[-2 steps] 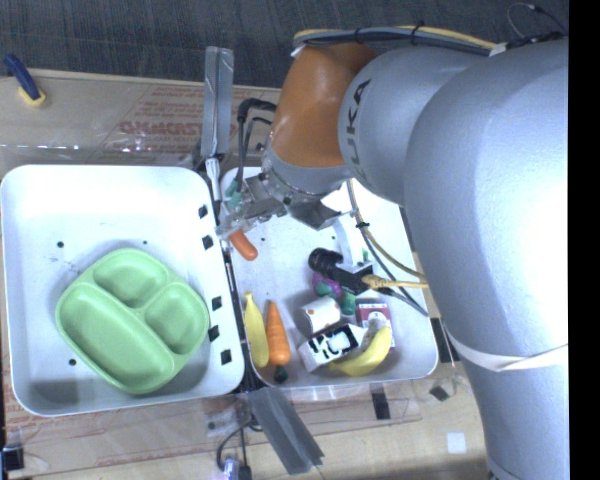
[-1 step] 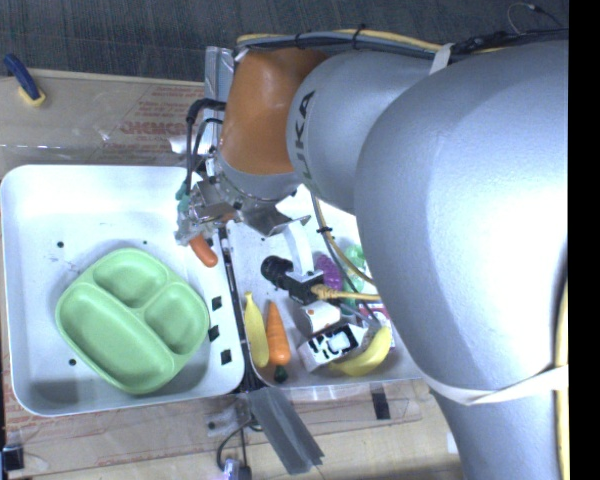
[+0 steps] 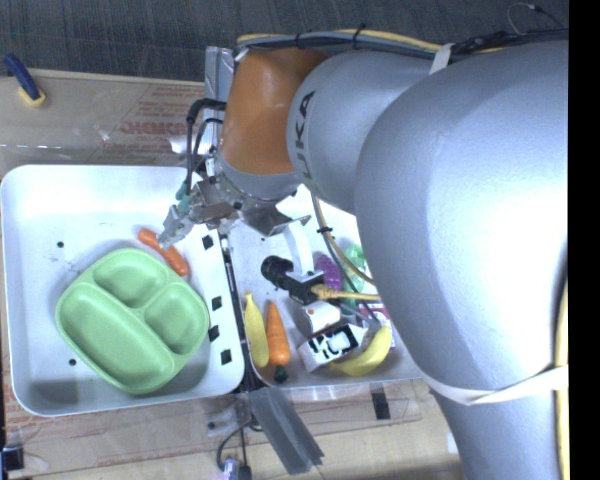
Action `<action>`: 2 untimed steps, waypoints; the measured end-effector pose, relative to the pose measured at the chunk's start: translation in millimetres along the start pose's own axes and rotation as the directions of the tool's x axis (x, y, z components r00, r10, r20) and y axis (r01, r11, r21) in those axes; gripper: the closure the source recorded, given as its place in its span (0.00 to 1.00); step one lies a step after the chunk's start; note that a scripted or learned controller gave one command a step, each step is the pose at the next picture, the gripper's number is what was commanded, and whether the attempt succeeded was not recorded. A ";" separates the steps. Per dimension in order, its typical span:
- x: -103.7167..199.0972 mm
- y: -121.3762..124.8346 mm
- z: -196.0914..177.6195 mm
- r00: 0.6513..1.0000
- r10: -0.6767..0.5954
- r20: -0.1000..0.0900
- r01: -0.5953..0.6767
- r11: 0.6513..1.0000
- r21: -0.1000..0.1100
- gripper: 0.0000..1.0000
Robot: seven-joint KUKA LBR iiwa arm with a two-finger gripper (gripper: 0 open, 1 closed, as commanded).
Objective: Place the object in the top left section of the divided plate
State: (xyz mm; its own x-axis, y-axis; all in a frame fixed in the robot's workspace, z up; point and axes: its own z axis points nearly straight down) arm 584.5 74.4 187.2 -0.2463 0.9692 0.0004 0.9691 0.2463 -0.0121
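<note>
A green divided plate (image 3: 130,320) lies in the left bin (image 3: 30,268), toward its front. An orange carrot-like piece (image 3: 166,251) rests on the bin floor just past the plate's upper edge. My gripper (image 3: 180,218) hangs directly above that piece, at the left bin's right side, and its tip crosses the piece's middle. I cannot tell whether the piece is gripped or just lying under the gripper. The plate's sections hold nothing.
The right bin (image 3: 400,373) holds a small yellow banana (image 3: 252,326), an orange carrot (image 3: 277,338), a larger banana (image 3: 368,353), a white box with black print (image 3: 330,344), purple grapes (image 3: 329,266) and a green item (image 3: 354,256). The big grey arm covers the right side.
</note>
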 end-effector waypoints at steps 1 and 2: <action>0.5 -0.4 -5.4 1.000 -0.004 -0.001 0.004 1.000 0.009 1.00; 16.2 77.4 -103.0 0.989 0.149 0.000 -0.149 0.989 -0.006 1.00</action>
State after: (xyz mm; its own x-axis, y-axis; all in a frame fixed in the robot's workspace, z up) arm 656.7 109.4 289.3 -0.0992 0.9951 -0.0013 0.9950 0.0992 -0.0055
